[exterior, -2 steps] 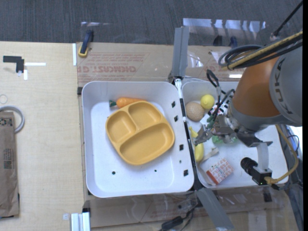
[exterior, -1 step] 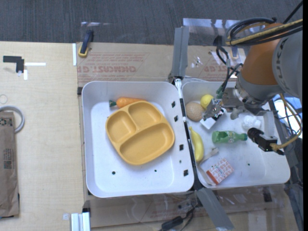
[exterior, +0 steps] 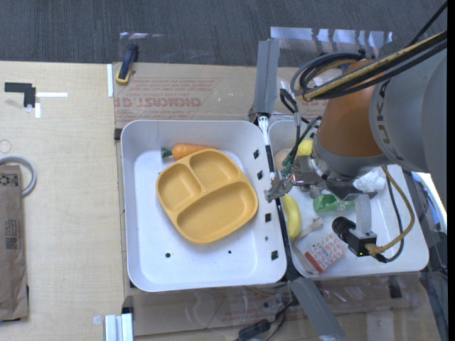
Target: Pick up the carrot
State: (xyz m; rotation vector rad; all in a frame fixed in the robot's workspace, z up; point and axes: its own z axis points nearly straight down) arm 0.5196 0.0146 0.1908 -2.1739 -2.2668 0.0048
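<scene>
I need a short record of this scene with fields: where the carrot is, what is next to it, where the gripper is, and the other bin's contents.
carrot: in left bin, far edge, lying flat
neighbour: yellow divided plate, touching the carrot
gripper: over the divider between the bins, apart from the carrot
right bin: banana, green item, red-patterned packet
task status: carrot not picked

Carrot [exterior: 188, 149] in left bin [exterior: 138, 212], touching yellow plate [exterior: 206, 195] far edge. Arm [exterior: 355, 119] over right bin; gripper [exterior: 284, 183] near banana [exterior: 292, 216].
</scene>
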